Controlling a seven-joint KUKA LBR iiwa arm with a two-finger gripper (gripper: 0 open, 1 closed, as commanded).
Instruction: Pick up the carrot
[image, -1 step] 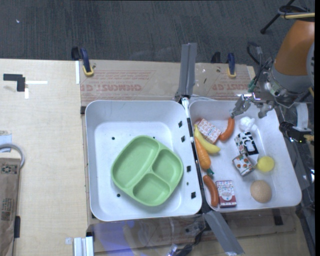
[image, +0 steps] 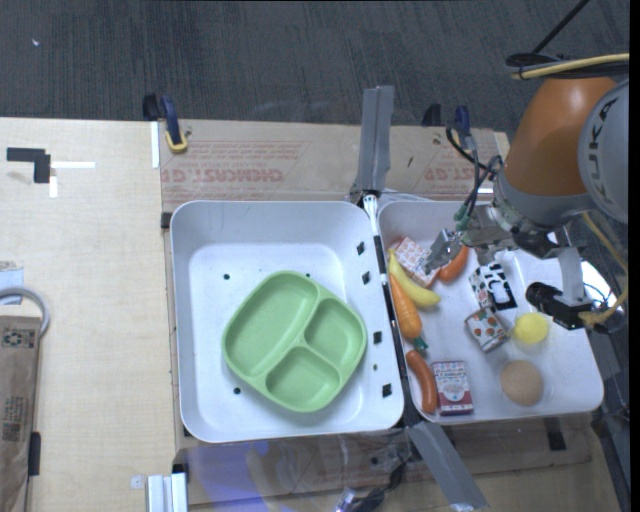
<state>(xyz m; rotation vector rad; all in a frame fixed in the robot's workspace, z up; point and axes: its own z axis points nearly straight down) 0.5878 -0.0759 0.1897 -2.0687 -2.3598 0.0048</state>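
Pale wood worktop (image: 80, 300) was noted beneath two white bins. In the right bin (image: 570, 395), the carrot (image: 405, 305) was found lying lengthwise against the left wall, its green end toward the viewer, touching a banana (image: 415, 285) and just above a sausage-like item (image: 422, 380).

The carrot was judged light, rigid, smooth and tapered, likely a plastic toy; a grip across its thicker middle was considered best, though the wall leaves scant finger room.

The pincer (image: 450, 248) was seen over a reddish item (image: 455, 263) near the banana. Its opening could not be determined, nor whether anything was held; the fingertips were blurred against clutter.
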